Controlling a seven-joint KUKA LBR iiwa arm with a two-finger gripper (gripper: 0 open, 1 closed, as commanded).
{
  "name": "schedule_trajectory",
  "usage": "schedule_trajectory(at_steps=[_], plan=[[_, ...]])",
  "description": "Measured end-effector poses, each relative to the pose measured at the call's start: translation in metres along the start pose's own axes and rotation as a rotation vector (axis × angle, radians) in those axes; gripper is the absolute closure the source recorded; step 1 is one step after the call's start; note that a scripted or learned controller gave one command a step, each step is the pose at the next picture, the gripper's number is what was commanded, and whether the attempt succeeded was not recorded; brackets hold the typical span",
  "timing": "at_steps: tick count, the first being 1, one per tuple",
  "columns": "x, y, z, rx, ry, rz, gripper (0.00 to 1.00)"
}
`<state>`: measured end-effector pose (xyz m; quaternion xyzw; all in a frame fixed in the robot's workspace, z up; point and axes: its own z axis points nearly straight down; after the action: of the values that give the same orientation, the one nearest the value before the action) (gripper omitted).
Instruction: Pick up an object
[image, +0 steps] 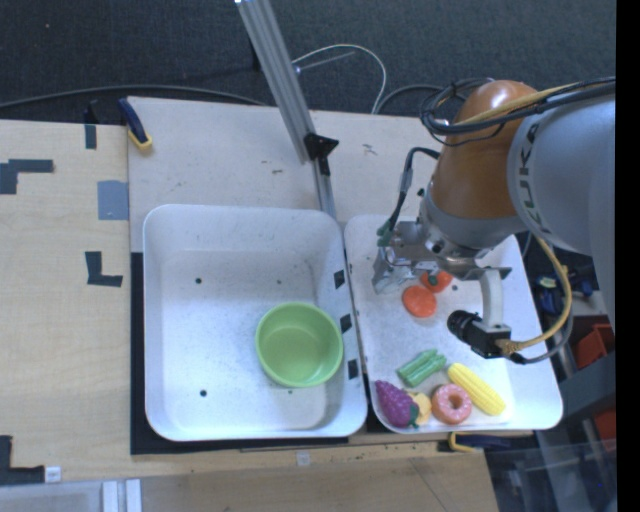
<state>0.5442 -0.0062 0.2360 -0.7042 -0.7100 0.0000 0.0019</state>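
Observation:
My gripper (392, 268) hangs over the upper left part of the right bin (365, 330), close to the wall it shares with the left bin. An orange-red toy vegetable (420, 302) lies on the bin floor just right of and below the gripper. Whether they touch is unclear. Nothing is visibly held. Along the front of the right bin lie a green toy vegetable (421, 366), a yellow corn cob (476, 389), a pink donut (452, 403) and purple grapes (396, 403).
A green bowl (298, 345) sits in the left bin (200, 260) near its front right corner. A slanted metal pole (285, 90) rises behind the bins. The arm's grey and orange body (500, 160) overhangs the right bin's back half.

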Motion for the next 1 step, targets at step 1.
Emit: schedule_trajectory(at_steps=[1], plan=[[0.0504,-0.0124,-0.006,0.0,-0.001,0.001,1.0]])
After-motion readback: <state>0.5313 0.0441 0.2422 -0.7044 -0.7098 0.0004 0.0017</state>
